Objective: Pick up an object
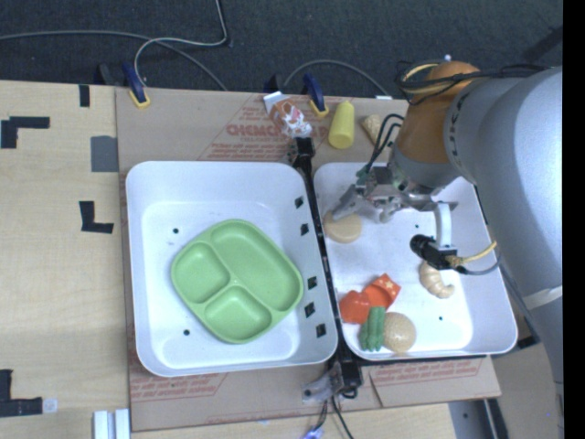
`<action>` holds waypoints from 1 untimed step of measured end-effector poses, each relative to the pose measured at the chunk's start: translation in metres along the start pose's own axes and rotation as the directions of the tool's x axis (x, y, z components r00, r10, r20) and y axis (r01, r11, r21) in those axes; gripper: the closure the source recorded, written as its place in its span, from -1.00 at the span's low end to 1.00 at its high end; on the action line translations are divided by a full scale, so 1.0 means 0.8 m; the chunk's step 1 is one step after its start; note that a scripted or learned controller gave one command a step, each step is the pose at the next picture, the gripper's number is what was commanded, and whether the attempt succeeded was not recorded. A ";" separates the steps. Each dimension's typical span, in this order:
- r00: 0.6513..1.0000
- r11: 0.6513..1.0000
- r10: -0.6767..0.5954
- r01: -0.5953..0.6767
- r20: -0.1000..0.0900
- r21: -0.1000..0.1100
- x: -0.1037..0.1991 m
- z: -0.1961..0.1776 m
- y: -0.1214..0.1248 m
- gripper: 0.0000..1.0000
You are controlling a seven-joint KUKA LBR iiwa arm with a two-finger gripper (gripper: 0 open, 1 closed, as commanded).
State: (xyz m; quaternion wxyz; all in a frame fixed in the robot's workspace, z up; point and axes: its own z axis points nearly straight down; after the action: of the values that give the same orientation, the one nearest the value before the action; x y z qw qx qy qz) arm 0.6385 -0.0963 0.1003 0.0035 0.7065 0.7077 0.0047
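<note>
My gripper (363,212) hangs over the upper left part of the right bin (475,337), fingers spread open and nothing between them. A pale beige round piece (345,230) lies just below its left finger (339,208), close to it; I cannot tell if they touch. Lower in the same bin lie a tan croissant-shaped piece (438,280), a red-orange pepper piece (368,300), a small green piece (373,329) and a beige potato-like lump (400,332). A green divided plate (236,280) sits in the left bin (155,208).
Behind the bins on the cardboard stand a yellow cylinder (341,124), a beige item (372,126) and a small printed packet (289,115). A black divider with clips (313,227) runs between the bins. The large grey arm (521,154) covers the right side.
</note>
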 end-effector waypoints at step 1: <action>1.000 1.000 0.000 0.000 -0.001 0.007 0.001 0.014 0.040 -1.00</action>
State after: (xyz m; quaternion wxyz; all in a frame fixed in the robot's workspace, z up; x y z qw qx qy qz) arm 0.6708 -0.0953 0.0896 0.0008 0.7066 0.7076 0.0025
